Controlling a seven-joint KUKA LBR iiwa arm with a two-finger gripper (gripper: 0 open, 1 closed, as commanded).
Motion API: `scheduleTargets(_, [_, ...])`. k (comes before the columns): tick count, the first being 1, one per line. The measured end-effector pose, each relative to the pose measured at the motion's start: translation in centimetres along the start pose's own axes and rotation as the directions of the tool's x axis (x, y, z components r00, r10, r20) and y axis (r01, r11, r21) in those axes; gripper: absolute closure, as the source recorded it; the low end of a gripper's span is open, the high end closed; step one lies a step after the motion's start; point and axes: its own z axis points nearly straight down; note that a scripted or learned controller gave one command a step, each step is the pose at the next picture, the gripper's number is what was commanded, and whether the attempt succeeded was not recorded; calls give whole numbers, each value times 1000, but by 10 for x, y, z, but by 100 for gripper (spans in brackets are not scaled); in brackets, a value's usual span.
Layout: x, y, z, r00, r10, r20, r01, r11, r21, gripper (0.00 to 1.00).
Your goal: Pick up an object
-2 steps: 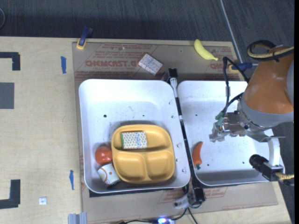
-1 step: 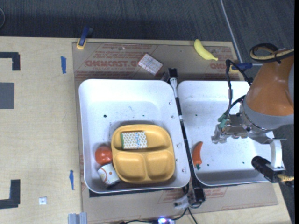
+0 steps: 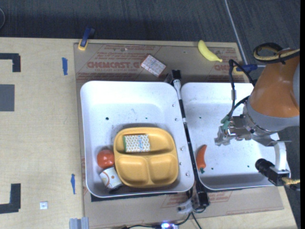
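Hovering over the right bin (image 3: 238, 92), the gripper (image 3: 224, 135)'s state is unclear; red pepper (image 3: 202, 157) hugs the left rim.

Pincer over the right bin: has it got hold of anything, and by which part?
Cannot be told. The pincer hangs above the bare floor of the right white bin, apart from the small red chili-shaped piece lying there.

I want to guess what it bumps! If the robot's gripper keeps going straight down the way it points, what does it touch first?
Probably just the bare white floor of the right bin. The gripper hangs over it, and the red pepper lies off to the side, though depth is hard to judge.
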Motion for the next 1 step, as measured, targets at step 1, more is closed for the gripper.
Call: scheduleTargets(1, [-11, -1, 9, 1000, 2, -1, -2, 1000, 4, 100])
